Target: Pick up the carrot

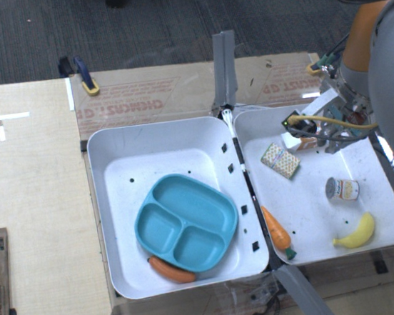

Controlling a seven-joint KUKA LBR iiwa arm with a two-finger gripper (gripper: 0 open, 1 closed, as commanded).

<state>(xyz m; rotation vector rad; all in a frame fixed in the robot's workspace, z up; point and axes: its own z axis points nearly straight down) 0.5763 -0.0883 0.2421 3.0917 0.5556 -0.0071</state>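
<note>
The tabletop (31,211) is pale wood with a sheet of brown cardboard under two white bins, and the floor behind is dark grey.

In the camera view, the end effector (322,138) hangs over the far part of the right bin (312,210), tilted, with cables around it. I cannot tell if it is apart or together, and I see nothing held in it. Just beside it, to its left, lies a small patterned box (280,160). A little can (341,188) lies near it, on the side toward me, and the banana (356,231) is further on that same side.

The carrot (276,230) is well apart from the end effector, to its left and toward me. It lies against the left wall of the right bin, green end toward the near corner.

I think the step in hand is the approach. To do it well, the end effector should travel above the box and can, turn so that it closes across the carrot, and come down on the thick orange part, leaving room at the wall. The orange-red long thing (172,269) in the left bin (118,163), half under the blue plate (185,223), could be mistaken for the carrot.
</note>
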